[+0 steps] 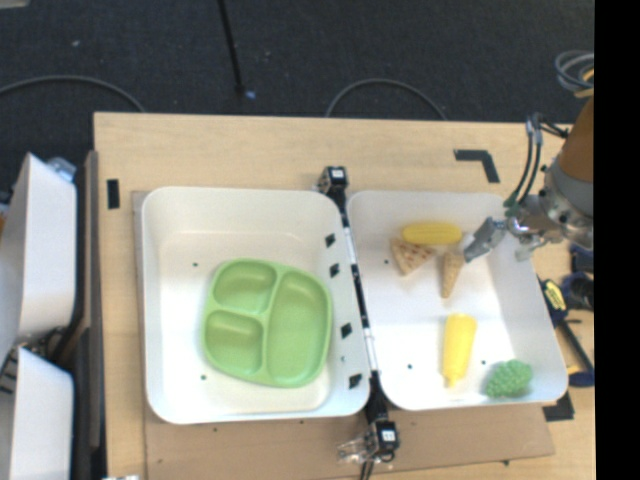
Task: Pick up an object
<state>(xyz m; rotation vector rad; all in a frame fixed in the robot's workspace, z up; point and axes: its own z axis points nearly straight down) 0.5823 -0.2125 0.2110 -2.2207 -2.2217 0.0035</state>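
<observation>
The right bin (520,298) holds several toy foods. A yellow oval piece (432,234) lies at the back, with a tan wedge (411,257) just in front of it and a tan cone (451,272) to their right. A long yellow piece (458,348) lies nearer the front, and a green bumpy lump (509,378) sits in the front right corner. My gripper (503,243) hangs over the bin's back right, just right of the cone. Its two fingers stand spread, one finger (481,240) pointing toward the cone, with nothing between them.
The left bin (170,238) contains a green divided plate (268,321). A black-clipped divider (350,288) runs between the bins. Tools lie on the bench at the right edge (560,298). White boxes (40,268) stand to the far left.
</observation>
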